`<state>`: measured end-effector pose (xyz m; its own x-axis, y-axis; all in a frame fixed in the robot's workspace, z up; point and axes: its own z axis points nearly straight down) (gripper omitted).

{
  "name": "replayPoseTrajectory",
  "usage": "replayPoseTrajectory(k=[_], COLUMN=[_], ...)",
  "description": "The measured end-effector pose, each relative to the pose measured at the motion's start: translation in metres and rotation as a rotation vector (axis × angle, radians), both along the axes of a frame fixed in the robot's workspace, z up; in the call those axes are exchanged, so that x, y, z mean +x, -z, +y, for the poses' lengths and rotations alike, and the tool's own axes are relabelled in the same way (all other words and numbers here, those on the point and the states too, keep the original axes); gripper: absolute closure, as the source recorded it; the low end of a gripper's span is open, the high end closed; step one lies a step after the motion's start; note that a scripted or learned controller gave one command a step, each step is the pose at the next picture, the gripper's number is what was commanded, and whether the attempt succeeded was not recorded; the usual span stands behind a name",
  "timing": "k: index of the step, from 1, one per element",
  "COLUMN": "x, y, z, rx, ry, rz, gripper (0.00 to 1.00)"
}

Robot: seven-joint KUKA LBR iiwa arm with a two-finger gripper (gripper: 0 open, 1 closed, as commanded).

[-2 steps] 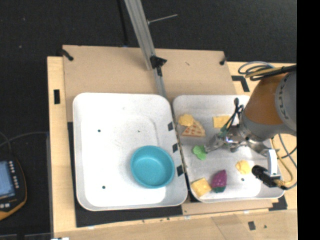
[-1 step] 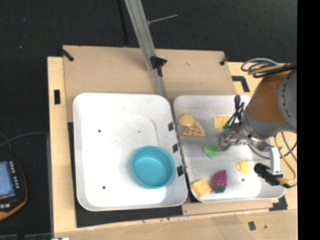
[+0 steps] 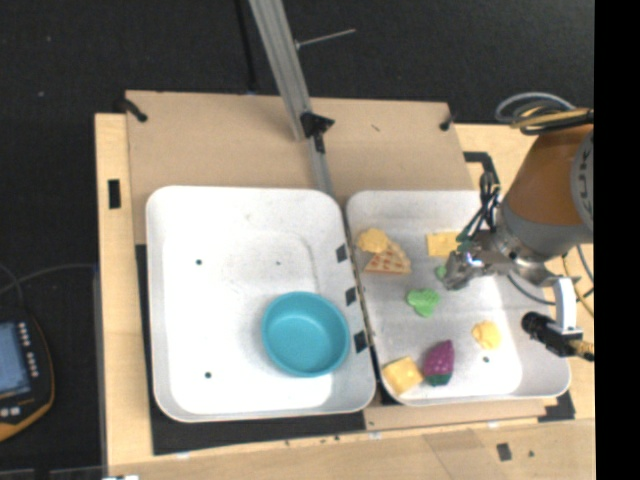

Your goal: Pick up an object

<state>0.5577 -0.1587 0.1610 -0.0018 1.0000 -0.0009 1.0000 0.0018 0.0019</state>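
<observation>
My gripper (image 3: pixel 455 271) hangs over the middle of the right bin (image 3: pixel 530 373), reaching in from the right. Just below and left of it lies a small green object (image 3: pixel 423 302). A yellow block (image 3: pixel 441 243) sits right above the gripper. A yellow lump (image 3: pixel 373 240) and a tan wedge (image 3: pixel 386 260) lie at the bin's upper left. Near the front lie a purple grape bunch (image 3: pixel 438 361), a yellow cube (image 3: pixel 402 375) and a small yellow piece (image 3: pixel 486 334). From this angle the state of the gripper is unclear.
The left bin (image 3: pixel 200 238) holds a blue bowl (image 3: pixel 305 333) near its front right. A grey metal pole (image 3: pixel 285 68) slants down from the top to the gap between the bins. The arm's orange band (image 3: pixel 545 183) and cables stand over the right bin's right rim.
</observation>
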Motion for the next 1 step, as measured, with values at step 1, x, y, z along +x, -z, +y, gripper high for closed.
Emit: replayPoseTrajectory(k=[1], x=[-0.0073], y=[-0.0559], z=[0.0027], rx=[-0.001], ry=[-0.001], rz=[-0.006], gripper=[1.00])
